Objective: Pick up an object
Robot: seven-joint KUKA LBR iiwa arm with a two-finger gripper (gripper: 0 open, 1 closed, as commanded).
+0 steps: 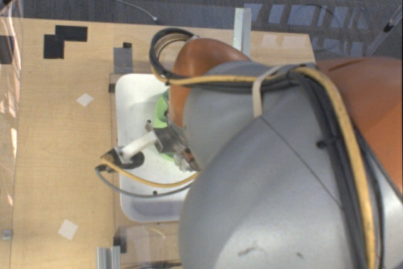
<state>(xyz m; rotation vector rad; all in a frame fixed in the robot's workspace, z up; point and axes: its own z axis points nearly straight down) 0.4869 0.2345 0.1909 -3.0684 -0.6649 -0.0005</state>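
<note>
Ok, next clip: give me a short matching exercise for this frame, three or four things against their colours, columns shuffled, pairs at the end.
Things:
1. bin
2. object beside the arm, inside the bin
3. band above the wrist
4. cable looping across the bin

Colours:
A. orange
B. yellow
C. white
D. green

Pairs: 1-C, 2-D, 3-A, 4-B

Green object point(163, 111), partly hidden by arm, in white bin point(129, 94)
</note>
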